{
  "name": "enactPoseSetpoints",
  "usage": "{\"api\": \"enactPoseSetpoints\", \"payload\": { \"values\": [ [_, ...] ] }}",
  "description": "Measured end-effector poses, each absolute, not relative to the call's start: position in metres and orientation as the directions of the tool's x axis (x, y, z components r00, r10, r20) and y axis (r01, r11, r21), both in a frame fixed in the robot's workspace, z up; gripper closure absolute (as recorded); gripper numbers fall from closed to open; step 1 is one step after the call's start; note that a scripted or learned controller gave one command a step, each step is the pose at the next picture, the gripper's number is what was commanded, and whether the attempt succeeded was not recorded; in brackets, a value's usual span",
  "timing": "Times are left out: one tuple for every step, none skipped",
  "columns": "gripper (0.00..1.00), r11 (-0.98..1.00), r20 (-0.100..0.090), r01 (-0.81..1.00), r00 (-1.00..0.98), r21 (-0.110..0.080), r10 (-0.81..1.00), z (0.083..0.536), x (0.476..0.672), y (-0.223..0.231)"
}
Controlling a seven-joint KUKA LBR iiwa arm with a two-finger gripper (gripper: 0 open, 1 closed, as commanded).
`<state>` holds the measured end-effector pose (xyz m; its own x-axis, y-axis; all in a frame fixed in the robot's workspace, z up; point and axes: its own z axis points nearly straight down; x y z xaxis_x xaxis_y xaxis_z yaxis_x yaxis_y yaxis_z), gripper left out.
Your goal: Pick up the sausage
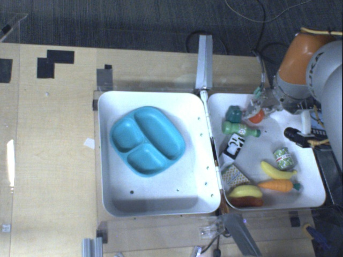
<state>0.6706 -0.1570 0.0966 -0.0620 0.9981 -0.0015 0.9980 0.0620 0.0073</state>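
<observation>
A small red-orange piece, which I take to be the sausage (256,116), lies at the back of the right bin (300,199). My gripper (259,105) reaches in from the right and hangs directly over it. The gripper's tip overlaps the upper part of the sausage. Whether the two touch is hidden by the gripper body.
The right bin also holds a teal dumbbell (240,129), a teal block (233,113), a black-and-white box (233,145), a green can (283,157), a banana (277,169), a carrot (277,186) and a yellow-red fruit (245,194). A blue divided plate (147,140) sits in the left bin (161,202).
</observation>
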Motion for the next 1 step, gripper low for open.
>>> {"api": "enactPoseSetpoints", "payload": {
  "values": [
    [1.00, 0.100, -0.001, 0.995, -0.100, 0.010, 0.995, 0.2956, 0.6703, -0.0658]
  ]
}}
